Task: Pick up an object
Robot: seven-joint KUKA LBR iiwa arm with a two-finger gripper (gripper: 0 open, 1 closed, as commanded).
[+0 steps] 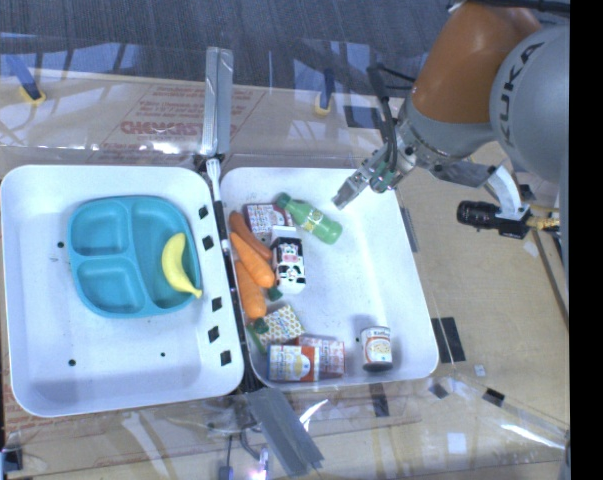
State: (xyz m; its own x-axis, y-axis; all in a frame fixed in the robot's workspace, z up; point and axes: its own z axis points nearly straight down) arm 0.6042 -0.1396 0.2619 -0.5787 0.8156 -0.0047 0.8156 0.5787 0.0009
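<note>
The gripper hangs over the right bin's far edge; its opening cannot be told. The green bottle lies just below-left of it, nearly touching. Carrots, a milk carton and packets crowd farther left; open bin floor lies directly below, toward a small can.

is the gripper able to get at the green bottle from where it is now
Probably yes. The gripper hangs just right of the green bottle in the right bin, with bare bin floor between them. The bottle lies on its side, and nothing covers it.
</note>
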